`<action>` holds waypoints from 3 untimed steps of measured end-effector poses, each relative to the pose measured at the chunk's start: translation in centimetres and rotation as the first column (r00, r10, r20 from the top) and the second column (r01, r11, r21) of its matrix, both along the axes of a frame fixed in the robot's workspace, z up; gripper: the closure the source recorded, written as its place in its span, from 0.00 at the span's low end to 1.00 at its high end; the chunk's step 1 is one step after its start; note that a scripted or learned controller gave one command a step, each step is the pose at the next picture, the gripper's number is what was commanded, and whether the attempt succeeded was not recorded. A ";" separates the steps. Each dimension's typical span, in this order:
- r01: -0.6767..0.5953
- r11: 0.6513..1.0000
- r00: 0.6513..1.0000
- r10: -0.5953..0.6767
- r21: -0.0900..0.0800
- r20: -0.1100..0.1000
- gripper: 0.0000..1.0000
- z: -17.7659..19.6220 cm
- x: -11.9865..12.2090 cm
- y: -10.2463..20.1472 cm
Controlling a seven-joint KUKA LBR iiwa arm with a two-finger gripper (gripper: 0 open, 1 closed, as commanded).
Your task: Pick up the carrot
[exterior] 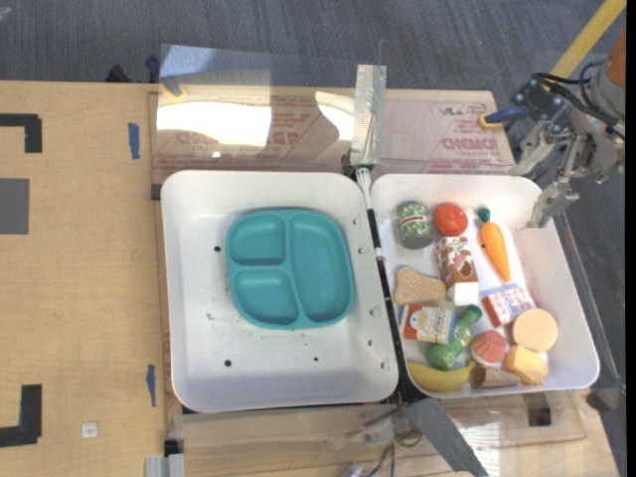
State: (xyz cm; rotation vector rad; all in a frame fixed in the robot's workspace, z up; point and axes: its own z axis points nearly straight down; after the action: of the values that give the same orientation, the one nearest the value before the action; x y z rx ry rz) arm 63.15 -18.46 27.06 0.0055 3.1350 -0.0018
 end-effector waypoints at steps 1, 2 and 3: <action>-0.184 0.983 0.983 0.184 0.006 -0.012 0.00 -11.9 2.2 -3.8; -0.095 0.996 0.996 0.095 -0.002 0.004 0.00 -17.3 2.6 -1.4; -0.060 0.998 0.998 0.060 0.002 -0.002 0.00 -18.3 1.8 -1.1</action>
State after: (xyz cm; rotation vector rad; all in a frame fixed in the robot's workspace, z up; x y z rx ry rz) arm 64.96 -19.58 8.73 -0.0887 3.1353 0.0009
